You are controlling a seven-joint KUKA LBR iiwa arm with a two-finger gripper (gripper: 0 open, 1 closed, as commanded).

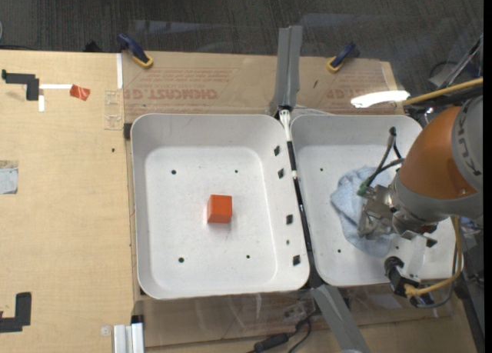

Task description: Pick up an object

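While the gripper (pixel 374 219) sits low on the cloth (pixel 352 199), its state untellable, the block (pixel 220 209) lies well left.

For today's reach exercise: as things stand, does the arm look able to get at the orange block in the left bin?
Probably yes. The orange block lies alone on the left bin's floor, open from above. The arm hangs over the cloth in the right bin, so it must cross the divider.

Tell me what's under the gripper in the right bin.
A crumpled pale blue cloth lies on the floor of the right bin, directly beneath the gripper. The arm covers the cloth's right part, so anything lying there is hidden.
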